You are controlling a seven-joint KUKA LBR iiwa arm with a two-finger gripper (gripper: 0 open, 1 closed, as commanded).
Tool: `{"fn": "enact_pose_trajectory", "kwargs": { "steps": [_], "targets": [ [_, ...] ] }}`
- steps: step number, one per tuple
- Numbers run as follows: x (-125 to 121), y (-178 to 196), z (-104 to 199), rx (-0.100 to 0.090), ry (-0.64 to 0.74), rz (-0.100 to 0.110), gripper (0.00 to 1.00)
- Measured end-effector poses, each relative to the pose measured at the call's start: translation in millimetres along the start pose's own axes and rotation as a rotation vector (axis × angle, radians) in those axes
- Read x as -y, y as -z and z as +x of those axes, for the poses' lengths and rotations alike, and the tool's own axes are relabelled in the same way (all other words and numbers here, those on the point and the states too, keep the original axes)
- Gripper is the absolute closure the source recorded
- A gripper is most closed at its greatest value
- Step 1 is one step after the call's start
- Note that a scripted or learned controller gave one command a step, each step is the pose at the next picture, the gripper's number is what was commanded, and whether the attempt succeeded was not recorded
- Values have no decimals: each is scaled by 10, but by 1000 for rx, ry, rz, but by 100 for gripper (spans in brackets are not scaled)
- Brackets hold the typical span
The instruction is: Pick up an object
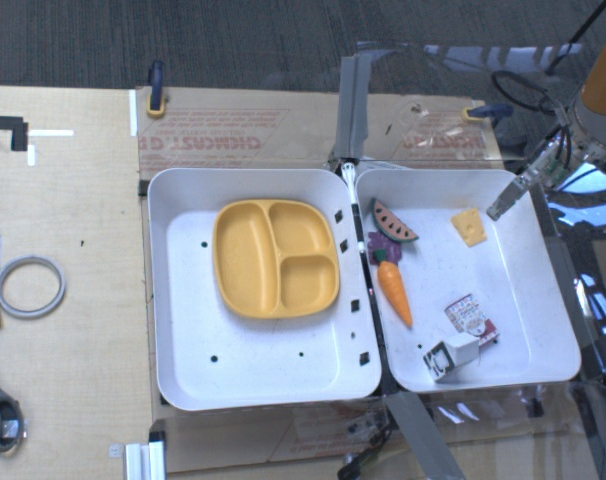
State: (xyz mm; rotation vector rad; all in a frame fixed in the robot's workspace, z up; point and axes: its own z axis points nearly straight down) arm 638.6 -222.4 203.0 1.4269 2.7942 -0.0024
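The right bin [543,298] holds several small objects. A watermelon slice [394,222] lies at its upper left, with a purple toy [384,249] just below it and an orange carrot [395,291] below that. A yellow cheese wedge [470,227] sits near the bin's top. A red-and-white packet [471,317] and a grey-and-white box [450,357] lie near the front. My gripper [504,206] hangs over the bin's upper right corner, just right of the cheese wedge and apart from it, with nothing seen in it.
The left bin [183,328] carries a yellow divided plate [276,258]. A grey divider [361,268] runs between the bins. On the bench at left lie a grey ring [28,286] and scissors [1,418]. Cables [528,88] hang behind the right bin.
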Motion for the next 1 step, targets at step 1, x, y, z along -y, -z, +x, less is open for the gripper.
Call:
{"fn": "enact_pose_trajectory", "kwargs": {
  "steps": [1],
  "targets": [
    [-200, -490, -74, -2, -393, 2, 0]
  ]
}}
